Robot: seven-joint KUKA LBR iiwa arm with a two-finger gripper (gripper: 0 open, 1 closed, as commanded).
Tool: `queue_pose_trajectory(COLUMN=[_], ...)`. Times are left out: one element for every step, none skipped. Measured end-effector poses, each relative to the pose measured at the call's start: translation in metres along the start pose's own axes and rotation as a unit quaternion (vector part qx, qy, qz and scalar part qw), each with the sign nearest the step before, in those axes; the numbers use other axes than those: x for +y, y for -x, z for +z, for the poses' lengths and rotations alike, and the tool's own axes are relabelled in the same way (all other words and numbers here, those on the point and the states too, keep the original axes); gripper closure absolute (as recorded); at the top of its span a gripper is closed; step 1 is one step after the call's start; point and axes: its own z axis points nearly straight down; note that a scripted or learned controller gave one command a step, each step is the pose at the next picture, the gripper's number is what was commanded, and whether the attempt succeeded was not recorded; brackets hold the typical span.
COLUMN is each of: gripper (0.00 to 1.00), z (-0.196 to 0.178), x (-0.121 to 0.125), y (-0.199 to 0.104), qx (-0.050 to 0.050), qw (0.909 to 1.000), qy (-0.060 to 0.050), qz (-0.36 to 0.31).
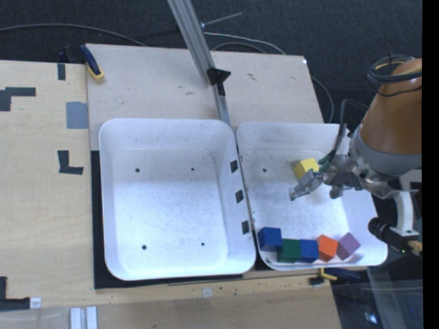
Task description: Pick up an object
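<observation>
The yellow block [306,166] lies on the floor of the right bin [274,139], toward that bin's far wall and well apart from the other blocks. It is the most likely target, since it sits alone with free space on most sides, which suits a two-finger approach.

The gripper [306,186] hangs just on the near side of the yellow block, with one grey finger reaching past it toward the left bin [164,197]. The finger appears beside the block, not around it. No object is visible between the fingers, so no grasp can be reported; whether the fingers are spread or closed cannot be determined from this angle. The grey arm [391,125] reaches in from beyond the yellow block's right side, which places the wrist low over the bin.

A blue block [269,237], a green block [290,249], a second blue block [308,250], an orange block [327,247] and a purple block [348,244] line the near wall, far from the yellow block. Their tight row against the wall leaves little finger clearance.

Hard to make out:
- The second finger blends into the wrist hardware.
- Contact between finger and yellow block cannot be confirmed.
- The wrist covers the bin's right wall.
- The arm's upper part is cut off.
</observation>
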Motion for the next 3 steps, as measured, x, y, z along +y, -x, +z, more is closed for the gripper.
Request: queue_pose_trajectory(gripper=[0.0,0.0,0.0], z=[0.072,-0.006,0.173], x=[0.083,0.087,0.124], y=[0.037,0.092,0.104], qx=[-0.001,-0.003,0.0], qw=[1.0,1.0,1.0], qy=[0.0,0.004,-0.003], qz=[0.001,0.002,0.0])
